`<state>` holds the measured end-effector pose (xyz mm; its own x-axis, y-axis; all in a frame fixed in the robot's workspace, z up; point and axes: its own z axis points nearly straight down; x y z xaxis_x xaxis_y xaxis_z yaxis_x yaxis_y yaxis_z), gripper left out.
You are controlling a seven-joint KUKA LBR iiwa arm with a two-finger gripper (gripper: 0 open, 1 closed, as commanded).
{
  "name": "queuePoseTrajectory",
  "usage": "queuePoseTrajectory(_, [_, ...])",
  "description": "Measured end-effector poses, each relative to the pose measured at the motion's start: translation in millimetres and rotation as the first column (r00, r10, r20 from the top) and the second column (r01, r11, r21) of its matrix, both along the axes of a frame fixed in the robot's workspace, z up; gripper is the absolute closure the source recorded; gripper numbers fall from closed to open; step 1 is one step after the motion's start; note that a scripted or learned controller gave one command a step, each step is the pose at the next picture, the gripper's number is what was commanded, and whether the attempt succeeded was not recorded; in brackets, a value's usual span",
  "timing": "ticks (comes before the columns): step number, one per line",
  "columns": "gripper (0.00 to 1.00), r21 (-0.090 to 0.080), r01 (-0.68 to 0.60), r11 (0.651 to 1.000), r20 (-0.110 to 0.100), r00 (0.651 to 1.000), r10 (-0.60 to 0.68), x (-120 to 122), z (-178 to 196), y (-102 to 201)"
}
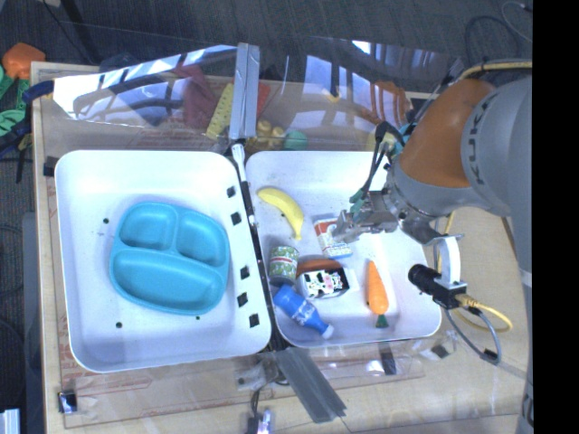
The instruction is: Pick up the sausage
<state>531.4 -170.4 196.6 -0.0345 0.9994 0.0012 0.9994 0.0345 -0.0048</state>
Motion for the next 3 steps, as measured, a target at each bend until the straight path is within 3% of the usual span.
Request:
queuePoseTrajectory(1, [1.0, 0.0, 0.097, 0.995, -0.003, 0.995, -0.097, -55.2, -8.7, -38.3])
queuePoseTrajectory(2, [1.0, -0.002, 0.392, 0.92, 0.0, 0.92, -0.392, -53.9, -3.4, -31.7])
queuePoseTrajectory(3, [1.0, -0.002, 0.543, 0.84, 0.004, 0.84, -0.543, -53.7, -3.4, -28.3])
